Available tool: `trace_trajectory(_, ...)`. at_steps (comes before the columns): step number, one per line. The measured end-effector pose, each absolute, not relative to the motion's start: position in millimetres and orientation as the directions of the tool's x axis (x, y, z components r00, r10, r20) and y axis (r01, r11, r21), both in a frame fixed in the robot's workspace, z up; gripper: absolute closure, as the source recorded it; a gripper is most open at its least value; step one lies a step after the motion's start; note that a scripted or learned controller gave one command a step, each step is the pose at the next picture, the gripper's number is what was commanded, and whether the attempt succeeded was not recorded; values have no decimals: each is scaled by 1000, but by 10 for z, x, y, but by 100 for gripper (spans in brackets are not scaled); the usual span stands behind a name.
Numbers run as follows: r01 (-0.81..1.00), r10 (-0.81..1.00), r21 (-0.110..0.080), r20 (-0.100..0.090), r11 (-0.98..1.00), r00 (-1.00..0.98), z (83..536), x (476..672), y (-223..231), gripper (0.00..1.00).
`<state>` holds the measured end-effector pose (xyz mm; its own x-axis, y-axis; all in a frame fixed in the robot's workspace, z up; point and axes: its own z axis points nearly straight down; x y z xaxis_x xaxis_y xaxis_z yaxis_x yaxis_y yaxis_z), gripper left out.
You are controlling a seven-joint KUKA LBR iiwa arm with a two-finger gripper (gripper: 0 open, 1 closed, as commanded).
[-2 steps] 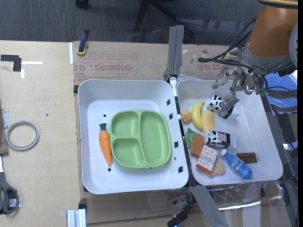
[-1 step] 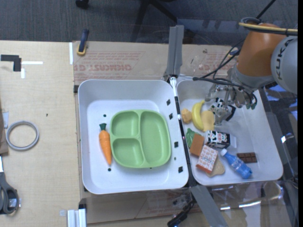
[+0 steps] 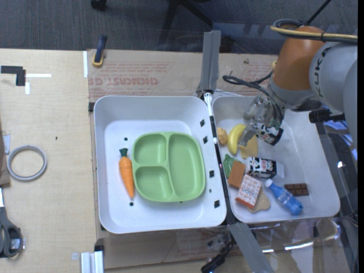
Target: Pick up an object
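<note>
the clutter nearest the camera sits well below the pincer [image 3: 263,120] in the right bin [image 3: 318,169]: a blue bottle [image 3: 285,198], a chocolate bar [image 3: 296,189], a red-and-white carton [image 3: 249,190] lying over a tan slice, and an orange block [image 3: 236,174] against a green packet. they overlap and lean on one another, so a grab there could likely catch two things at once or nudge a neighbour aside without lifting any.

closer in, just under the pincer, lies a black-and-white cow-print box [image 3: 263,167], small and flat. right beside the pincer, on its left, a yellow banana [image 3: 235,137] curves next to a pale yellow lump; a second cow-print piece [image 3: 267,132] is touching or just under the tool. i judge one of these the likely target. the banana is rounded and smooth-looking, so it may roll or slip out sideways as the pincer closes.

whether the pincer is apart or together i cannot tell; nothing is seen held in it.

far off to its left, the other bin [image 3: 108,169] holds a green divided plate [image 3: 169,166] and a toy carrot [image 3: 127,172].
</note>
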<state>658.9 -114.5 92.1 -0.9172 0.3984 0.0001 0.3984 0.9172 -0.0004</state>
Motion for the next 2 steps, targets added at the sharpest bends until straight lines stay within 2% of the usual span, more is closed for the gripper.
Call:
trace_trajectory(1, 396, 396, -2, -8, 918, -918, 1030, 6608, -1150, 100)
trace_trajectory(2, 722, 722, 1, -3, 692, -692, 2432, 6520, -579, 100)
